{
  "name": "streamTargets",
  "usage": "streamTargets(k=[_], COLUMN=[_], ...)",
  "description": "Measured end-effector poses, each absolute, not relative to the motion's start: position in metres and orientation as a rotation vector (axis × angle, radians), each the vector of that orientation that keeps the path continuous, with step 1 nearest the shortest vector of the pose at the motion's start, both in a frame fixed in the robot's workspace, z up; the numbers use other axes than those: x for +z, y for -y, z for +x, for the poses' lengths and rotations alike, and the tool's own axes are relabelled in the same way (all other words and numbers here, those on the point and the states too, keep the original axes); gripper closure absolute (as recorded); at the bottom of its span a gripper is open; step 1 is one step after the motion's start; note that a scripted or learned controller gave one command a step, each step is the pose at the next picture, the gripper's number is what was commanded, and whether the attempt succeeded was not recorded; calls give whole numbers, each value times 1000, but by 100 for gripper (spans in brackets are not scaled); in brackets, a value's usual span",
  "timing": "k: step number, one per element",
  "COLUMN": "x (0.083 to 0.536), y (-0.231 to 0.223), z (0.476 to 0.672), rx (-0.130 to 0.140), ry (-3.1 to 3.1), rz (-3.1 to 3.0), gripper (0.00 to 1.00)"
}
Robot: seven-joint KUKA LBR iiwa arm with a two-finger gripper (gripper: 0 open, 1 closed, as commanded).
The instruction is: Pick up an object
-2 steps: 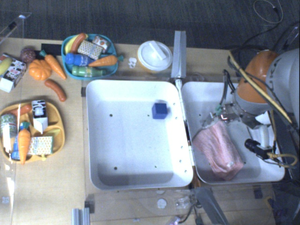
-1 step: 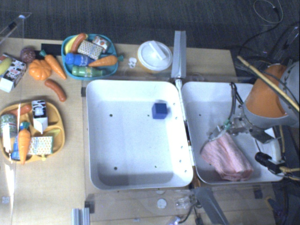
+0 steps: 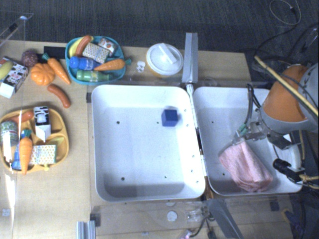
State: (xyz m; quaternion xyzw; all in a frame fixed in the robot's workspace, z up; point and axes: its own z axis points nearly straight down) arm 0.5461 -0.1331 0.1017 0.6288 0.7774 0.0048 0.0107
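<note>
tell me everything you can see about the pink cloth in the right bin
The pink cloth is a soft, crumpled piece of fabric, pale pink with a towel-like look. It lies bunched and folded rather than spread flat, in the near part of the right bin, running slantwise toward the bin's near right corner. Its upper end rises to a peak right under the arm's hand, which meets it there; whether the hand actually grips it cannot be made out. Its underside rests on the bin floor.

The arm (image 3: 291,101) ran off the right edge and covered the right bin's (image 3: 219,103) far right side. The pink cloth's (image 3: 246,166) upper end lay hidden beneath the gripper (image 3: 249,133). Left-edge toy packages (image 3: 10,76) were cropped.
</note>
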Motion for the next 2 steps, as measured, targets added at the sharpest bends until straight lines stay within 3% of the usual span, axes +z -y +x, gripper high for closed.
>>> streamTargets(k=[1,2], x=[222,240], y=[121,117], z=[566,638], rx=[4,3], ry=[-2366,-2733], rz=[2061,1540], gripper=[100,100])
